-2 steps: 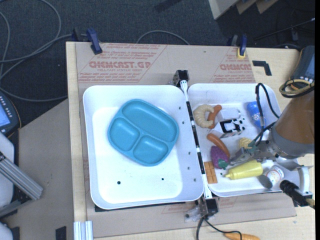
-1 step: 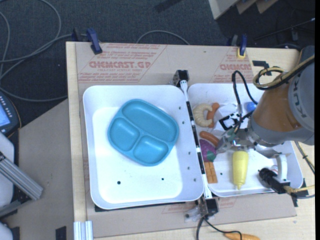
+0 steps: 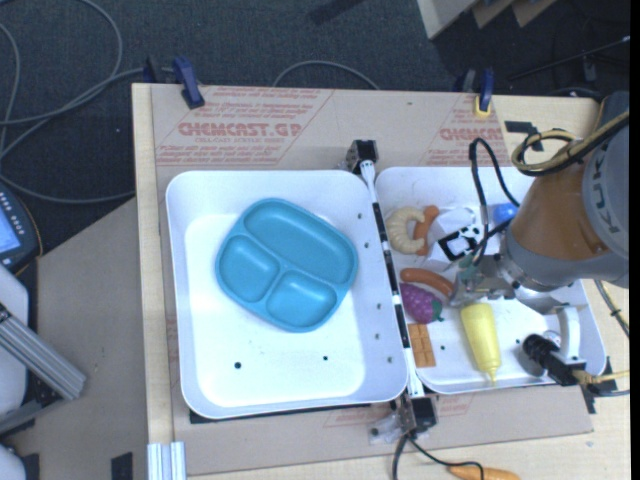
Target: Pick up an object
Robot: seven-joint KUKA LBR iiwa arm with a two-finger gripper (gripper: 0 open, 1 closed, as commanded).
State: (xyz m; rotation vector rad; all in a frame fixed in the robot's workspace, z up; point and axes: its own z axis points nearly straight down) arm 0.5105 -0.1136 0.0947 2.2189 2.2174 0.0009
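Blue divided plate [image 3: 288,264] lies in the left bin [image 3: 200,368]; right bin [image 3: 440,376] holds toy food; hand [image 3: 468,286] state unclear.

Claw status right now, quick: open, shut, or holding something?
Claw: cannot be told. It sits low in the right bin, among the toy food, next to the yellow bottle.

Arm [image 3: 585,203] grey, rounded casing; broad orange band [image 3: 550,218] above wrist; black cables [image 3: 487,183] looped at its 10 o'clock; wrist end metallic grey; gripper [image 3: 478,276] dark.
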